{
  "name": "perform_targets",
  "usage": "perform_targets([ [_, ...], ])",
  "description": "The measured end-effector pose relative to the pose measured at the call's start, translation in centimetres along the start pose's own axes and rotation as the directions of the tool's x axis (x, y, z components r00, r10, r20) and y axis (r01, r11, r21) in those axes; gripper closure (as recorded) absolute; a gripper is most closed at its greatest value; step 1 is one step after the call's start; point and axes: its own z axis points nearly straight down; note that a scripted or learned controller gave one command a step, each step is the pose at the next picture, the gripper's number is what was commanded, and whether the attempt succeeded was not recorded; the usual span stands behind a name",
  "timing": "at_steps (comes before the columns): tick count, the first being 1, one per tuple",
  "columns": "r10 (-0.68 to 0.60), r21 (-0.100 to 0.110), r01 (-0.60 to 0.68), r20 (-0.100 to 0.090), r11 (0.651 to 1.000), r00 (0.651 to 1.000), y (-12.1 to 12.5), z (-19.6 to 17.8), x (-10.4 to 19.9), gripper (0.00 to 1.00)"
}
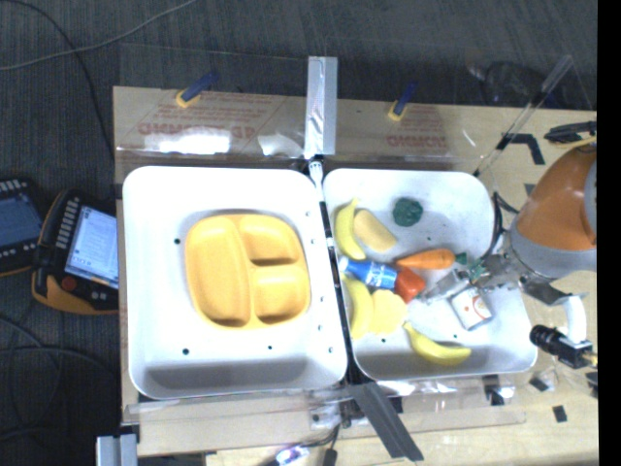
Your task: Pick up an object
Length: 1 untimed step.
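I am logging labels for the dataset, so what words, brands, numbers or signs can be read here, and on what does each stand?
None can be read.
Red print on the clear sheet behind the bins: too blurred.
Red mark on the white tag by the gripper: too small.
Lit screen of the handheld pendant left of the bench: text too small.

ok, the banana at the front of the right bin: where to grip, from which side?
Probably mid-curve on the banana, coming straight down, fingers closing across its narrow width. It lies flat, its long axis running along the right bin's front wall, with bare floor just behind it. The front wall sits close, so the front finger has little room.
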Motion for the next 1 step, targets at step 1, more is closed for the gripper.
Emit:
perform_targets([
  [1,-0.061,0.015,0.061,0.014,0.998,0.998,3.91,-1.23,3.74,0.0],
])
